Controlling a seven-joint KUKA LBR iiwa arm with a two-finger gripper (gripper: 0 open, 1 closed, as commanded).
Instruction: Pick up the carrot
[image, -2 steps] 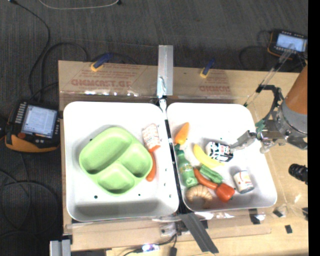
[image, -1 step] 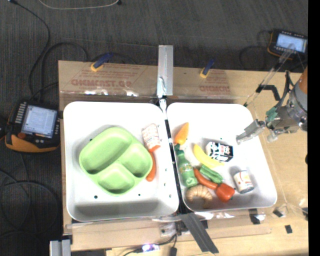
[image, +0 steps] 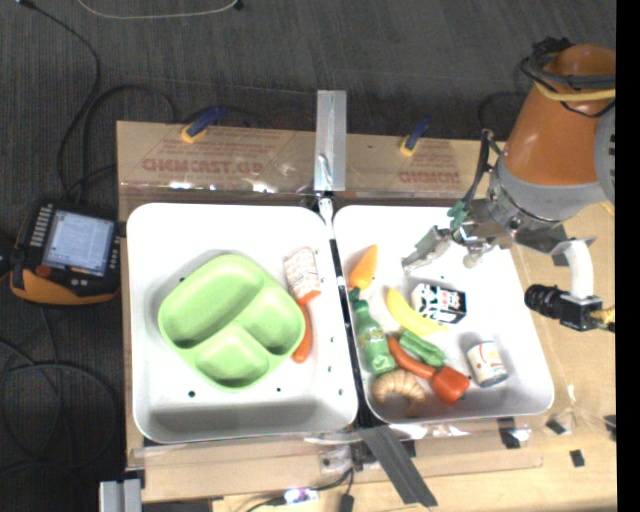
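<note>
carrot (image: 303, 325) left bin, by tray | claw (image: 428, 246) right bin, well apart, perhaps open

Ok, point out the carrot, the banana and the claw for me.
carrot (image: 361, 264): camera view, on the middle of its orange body, at the right bin's left wall.
banana (image: 410, 313): camera view, mid-length on its yellow curve.
claw (image: 422, 252): camera view, midway between its fingertips, above the right bin.
</note>
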